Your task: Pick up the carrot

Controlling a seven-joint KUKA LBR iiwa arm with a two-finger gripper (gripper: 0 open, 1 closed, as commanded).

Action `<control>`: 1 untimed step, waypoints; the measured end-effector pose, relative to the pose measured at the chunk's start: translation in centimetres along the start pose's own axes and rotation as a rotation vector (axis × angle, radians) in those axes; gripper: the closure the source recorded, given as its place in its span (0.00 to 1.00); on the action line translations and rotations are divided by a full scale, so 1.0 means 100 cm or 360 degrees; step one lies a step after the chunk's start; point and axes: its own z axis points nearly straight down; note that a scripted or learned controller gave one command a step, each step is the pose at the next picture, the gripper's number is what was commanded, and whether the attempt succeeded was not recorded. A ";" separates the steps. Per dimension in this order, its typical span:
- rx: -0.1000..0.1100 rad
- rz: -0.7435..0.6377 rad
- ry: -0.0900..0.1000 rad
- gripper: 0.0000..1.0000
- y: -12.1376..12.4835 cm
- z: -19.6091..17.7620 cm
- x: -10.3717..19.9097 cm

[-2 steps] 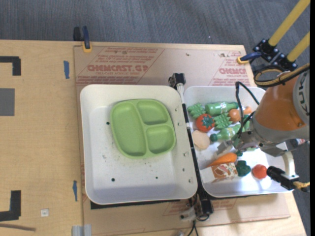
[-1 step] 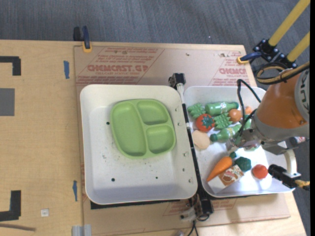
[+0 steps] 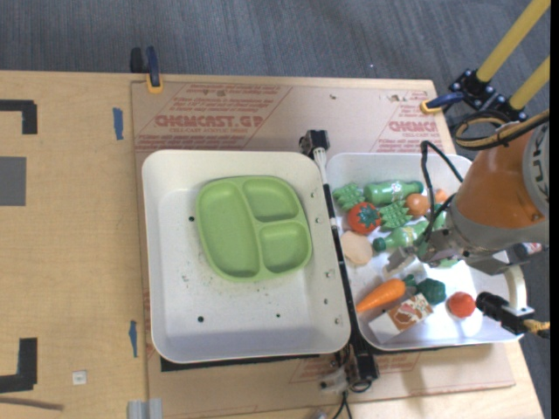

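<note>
There were two white bins (image 3: 175, 260) on the bench, and one green plate (image 3: 253, 227) lay in the left one. One carrot (image 3: 381, 296) and two tomatoes (image 3: 363, 218) lay in the right bin.

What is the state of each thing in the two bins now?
Carrot: lying flat in right bin, not gripped.
Gripper: low over right bin, just above carrot.
Green plate: flat in left bin, nothing on it.
Tomato: resting in right bin.

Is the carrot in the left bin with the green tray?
No, the carrot lies in the right bin, while the green tray sits in the left bin.
</note>
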 end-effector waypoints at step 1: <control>-0.0029 0.0024 -0.0018 0.00 -0.025 0.012 0.025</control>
